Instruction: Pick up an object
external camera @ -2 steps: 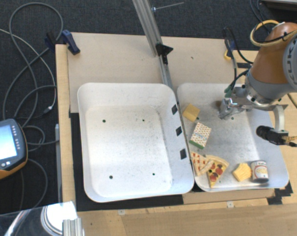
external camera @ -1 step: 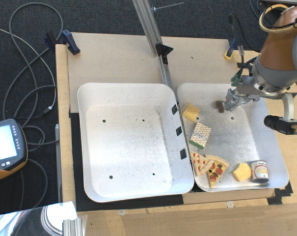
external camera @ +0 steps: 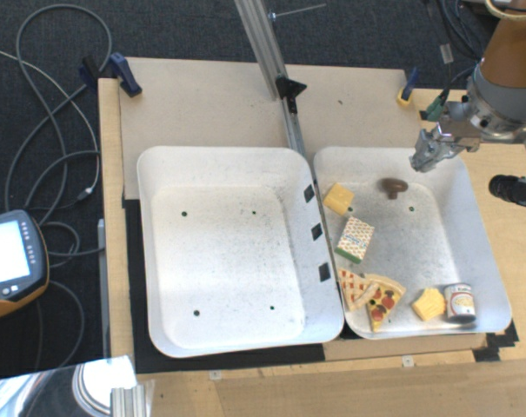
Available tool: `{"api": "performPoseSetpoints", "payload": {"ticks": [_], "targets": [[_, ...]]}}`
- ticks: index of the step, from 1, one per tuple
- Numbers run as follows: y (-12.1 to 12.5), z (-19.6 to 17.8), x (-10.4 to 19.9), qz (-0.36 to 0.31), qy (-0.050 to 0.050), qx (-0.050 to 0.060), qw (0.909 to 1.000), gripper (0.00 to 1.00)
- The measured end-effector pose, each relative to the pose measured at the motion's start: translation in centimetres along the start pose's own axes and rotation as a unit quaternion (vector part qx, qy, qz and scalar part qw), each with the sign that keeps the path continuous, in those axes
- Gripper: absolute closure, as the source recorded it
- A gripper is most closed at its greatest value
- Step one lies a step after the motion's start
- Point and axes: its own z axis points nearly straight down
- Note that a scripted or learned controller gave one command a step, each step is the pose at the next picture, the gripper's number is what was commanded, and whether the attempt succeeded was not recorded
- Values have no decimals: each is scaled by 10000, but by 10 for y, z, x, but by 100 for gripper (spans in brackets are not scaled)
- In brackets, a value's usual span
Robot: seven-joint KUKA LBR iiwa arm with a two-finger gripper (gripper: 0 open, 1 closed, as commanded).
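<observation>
Overhead slanted view of the bench with two shallow white bins side by side. The left bin lies apart from the objects; all of them sit in the right bin.

The hand hangs over the far right corner of the right bin, beneath the grey wrist and orange band of the arm, which enters from the right. Whether its fingers are spread or pressed together cannot be told at this resolution; no object is seen between them.

Contents of the right bin, far to near: a small brown rounded object lies just to the left of and nearer than the hand, apart from it. A yellow block sits near the wall shared with the left bin. Nearer the camera from it, a green-and-white patterned box lies tilted. Along the near wall lie a red-checked piece touching a pizza-slice toy, then a second yellow block just beside a small can in the near right corner.

Surroundings: a slanted metal pole crosses the far bench and meets the seam between the bins, where black clips are spaced along the shared wall. Blue clamps hold the bench's far corners. Cables trail on the dark floor at left, beside a control pendant.

The middle of the right bin is bare between the brown object and the near row.
</observation>
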Motion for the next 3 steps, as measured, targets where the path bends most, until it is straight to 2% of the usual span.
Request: {"api": "performPoseSetpoints", "payload": {"ticks": [1,2,3], "targets": [[-10,3,42,-9,23,63,10000,100],[-26,-2,93,-18,27,66,10000,100],[-48,13,149,-19,27,76,10000,100]]}}
